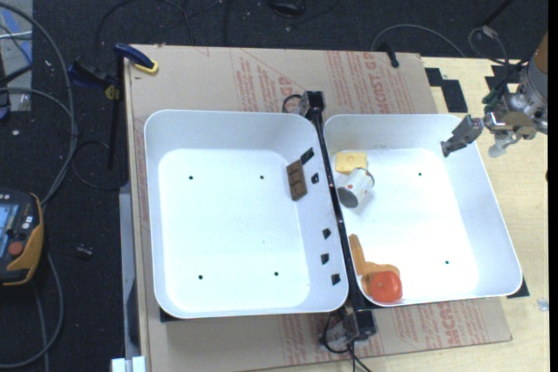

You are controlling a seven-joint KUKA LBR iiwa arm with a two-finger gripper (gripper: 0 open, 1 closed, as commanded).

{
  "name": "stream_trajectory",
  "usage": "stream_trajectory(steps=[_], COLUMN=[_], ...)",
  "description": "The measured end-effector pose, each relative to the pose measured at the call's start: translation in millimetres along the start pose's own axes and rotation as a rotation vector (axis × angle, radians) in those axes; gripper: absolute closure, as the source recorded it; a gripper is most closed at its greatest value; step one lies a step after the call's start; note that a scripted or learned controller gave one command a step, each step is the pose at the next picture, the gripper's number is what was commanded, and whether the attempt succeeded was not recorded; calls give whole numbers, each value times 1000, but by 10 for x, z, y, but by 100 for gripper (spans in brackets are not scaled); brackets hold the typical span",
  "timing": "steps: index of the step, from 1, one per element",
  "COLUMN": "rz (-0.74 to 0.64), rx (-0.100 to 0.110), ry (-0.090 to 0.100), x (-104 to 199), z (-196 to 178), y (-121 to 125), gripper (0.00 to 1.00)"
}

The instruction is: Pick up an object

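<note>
The left bin [235, 213] holds only a small brown block [297, 180] by its 3 o'clock wall. In the right bin [453, 222], a yellow piece [351, 161] and a white cup [356, 186] lie at 10 o'clock, and an orange-red toy [381, 281] at 7 o'clock. The end effector [481, 138] hovers over the 2 o'clock rim, released and grasping nothing. This looks like the approach step; next it must travel toward 9 o'clock, descend over 1 object and clench.

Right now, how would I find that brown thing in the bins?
Look at the left bin of the two white bins. Along its right wall, near the upper corner, lies a small brown bar. It is dark and flat, unlike the yellow, white and orange things in the right bin.
</note>
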State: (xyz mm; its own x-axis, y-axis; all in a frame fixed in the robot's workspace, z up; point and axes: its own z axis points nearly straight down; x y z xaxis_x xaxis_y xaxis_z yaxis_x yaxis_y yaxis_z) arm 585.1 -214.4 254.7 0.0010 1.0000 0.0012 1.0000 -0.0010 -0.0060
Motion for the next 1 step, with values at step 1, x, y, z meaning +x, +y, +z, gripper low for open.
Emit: stream_trajectory(steps=[1], rz=[-1], rx=[-6], ry=[-1], x=[2], z=[-35], y=[12], gripper=[0])
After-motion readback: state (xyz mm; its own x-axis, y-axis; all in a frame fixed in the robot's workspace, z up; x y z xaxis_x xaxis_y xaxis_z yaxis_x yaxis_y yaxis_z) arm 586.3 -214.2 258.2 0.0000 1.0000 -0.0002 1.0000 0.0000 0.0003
